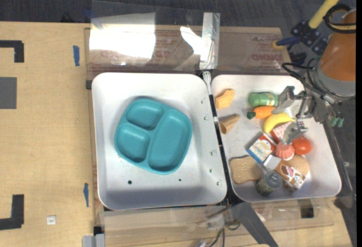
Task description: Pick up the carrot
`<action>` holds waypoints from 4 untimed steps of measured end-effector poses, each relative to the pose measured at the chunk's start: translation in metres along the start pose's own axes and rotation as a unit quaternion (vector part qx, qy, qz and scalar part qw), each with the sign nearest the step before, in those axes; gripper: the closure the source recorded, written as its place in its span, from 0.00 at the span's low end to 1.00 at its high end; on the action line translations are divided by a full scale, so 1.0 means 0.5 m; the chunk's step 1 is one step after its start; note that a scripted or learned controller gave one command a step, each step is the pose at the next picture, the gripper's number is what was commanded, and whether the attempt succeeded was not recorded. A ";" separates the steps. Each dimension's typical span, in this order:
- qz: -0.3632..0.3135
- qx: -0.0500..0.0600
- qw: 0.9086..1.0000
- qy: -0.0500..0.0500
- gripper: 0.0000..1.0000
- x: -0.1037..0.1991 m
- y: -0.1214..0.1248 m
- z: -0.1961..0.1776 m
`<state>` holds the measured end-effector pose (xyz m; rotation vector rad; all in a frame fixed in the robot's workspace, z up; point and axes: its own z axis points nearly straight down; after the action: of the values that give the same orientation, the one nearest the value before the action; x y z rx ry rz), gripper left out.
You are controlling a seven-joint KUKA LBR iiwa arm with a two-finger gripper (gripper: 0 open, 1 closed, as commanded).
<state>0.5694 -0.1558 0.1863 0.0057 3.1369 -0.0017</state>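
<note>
The carrot, small and orange, lies in the right bin between a green vegetable and a yellow banana. My gripper reaches in from the right and hovers just right of the carrot. Its fingers are open, one near the green vegetable and one past the banana's lower end. Nothing is gripped between them; the banana's right part lies below the gap. The carrot is apart from both fingers.
The right bin also holds an orange chunk, a waffle cone, a bread slice, a small carton, a tomato and a dark bottle. A teal divided plate sits in the left bin.
</note>
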 end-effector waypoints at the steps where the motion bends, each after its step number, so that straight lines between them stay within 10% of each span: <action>1: 0.041 0.000 0.999 -0.003 0.00 -0.080 0.094 0.178; 2: 0.040 0.000 0.999 -0.005 1.00 -0.083 0.098 0.158; 3: -0.152 -0.001 0.988 -0.005 1.00 -0.105 0.225 -0.005; 4: -0.300 0.000 0.954 0.000 1.00 0.060 0.152 -0.066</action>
<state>0.5397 -0.0799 0.2192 -0.9355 2.9947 -0.0031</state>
